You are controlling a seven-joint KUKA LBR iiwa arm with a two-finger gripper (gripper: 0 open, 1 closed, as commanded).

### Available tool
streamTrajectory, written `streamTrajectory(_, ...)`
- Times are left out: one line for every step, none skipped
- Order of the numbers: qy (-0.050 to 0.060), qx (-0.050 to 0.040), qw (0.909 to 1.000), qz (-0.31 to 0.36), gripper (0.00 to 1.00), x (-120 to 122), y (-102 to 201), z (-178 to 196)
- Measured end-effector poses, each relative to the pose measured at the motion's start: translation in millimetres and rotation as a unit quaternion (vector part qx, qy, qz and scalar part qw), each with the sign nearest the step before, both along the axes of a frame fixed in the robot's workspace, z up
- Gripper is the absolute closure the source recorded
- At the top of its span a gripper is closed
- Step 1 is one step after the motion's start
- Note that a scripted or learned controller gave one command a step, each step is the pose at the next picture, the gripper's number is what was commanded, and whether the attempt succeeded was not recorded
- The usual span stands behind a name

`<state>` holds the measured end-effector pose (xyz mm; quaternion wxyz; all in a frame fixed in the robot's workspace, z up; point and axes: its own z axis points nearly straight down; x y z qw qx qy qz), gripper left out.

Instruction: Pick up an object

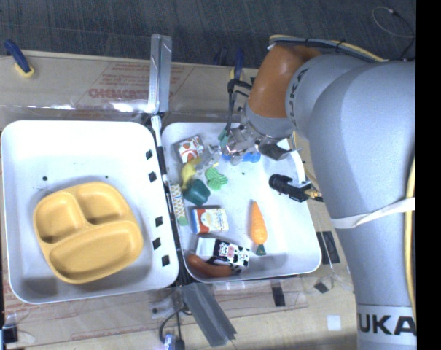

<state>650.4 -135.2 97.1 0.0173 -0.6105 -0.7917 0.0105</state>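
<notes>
The arm (351, 122) reaches in from the right, and its hand (236, 146) sits low over the far part of the right bin (302, 235). The state of the hand cannot be told from this view. Candidate objects lie in the right bin: a small red-and-white carton (189, 150) at the far left, a yellow piece (188, 172) touching a dark green cup (197, 191), a light green item (216, 179) just beside them, an orange carrot (258, 224), a cow-patterned carton (232, 253), and a brown sausage (205, 267) against the near wall. The left bin (30, 141) holds a yellow divided plate (87, 230).
</notes>
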Motion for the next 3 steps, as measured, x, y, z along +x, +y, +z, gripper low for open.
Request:
streamTrajectory(-0.014,-0.0043,0.9999,0.004,1.0,5.2,-0.5,6.4)
streamTrajectory(-0.014,-0.0043,0.9999,0.004,0.0,5.2,-0.5,6.4)
streamTrajectory(-0.015,-0.004,0.9962,-0.086,0.0,-60.3,39.5,-9.0)
